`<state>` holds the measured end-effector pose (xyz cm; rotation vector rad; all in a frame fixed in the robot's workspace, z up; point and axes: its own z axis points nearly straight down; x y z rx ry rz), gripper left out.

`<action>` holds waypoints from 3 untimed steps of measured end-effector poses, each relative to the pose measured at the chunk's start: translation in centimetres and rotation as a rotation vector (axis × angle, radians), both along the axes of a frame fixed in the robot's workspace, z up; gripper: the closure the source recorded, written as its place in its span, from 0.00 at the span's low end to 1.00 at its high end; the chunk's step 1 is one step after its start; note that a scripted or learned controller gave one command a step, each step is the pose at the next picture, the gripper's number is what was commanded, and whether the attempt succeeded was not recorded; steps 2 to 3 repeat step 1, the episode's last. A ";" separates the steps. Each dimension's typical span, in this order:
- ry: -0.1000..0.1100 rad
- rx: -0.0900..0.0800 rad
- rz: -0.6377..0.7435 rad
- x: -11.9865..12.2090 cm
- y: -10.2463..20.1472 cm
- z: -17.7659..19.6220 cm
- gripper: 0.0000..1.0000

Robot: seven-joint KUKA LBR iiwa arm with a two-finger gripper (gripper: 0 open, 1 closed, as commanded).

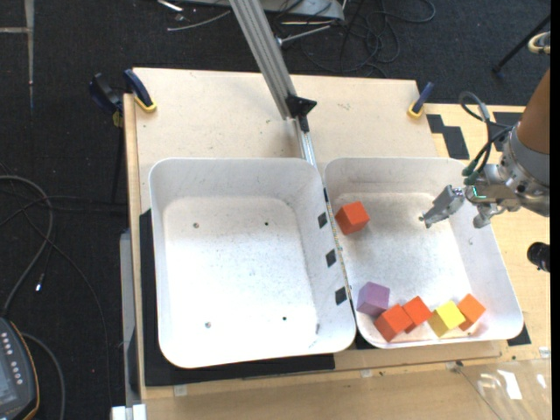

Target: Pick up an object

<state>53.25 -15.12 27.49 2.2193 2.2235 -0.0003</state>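
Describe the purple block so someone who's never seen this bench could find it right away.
Look in the right-hand white bin, along its near edge, where five blocks cluster. The purple block is the leftmost, nearest the divider between the bins. It is the only purple one; its neighbours are orange and yellow.

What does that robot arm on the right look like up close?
The arm is grey, with an orange band showing at the picture's edge. Green and dark cables loop along its wrist. Its end effector is a cluster of silver-grey metal parts with slim metal fingers, over the right bin.

One fixed camera looks down at a slant on both white bins from above the bench.
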 end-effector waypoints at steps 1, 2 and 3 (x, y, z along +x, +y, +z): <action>0.008 0.004 0.007 2.3 6.4 -8.5 0.00; 0.008 0.004 0.007 2.3 6.4 -8.5 0.00; 0.008 0.004 0.007 2.3 6.4 -8.5 0.00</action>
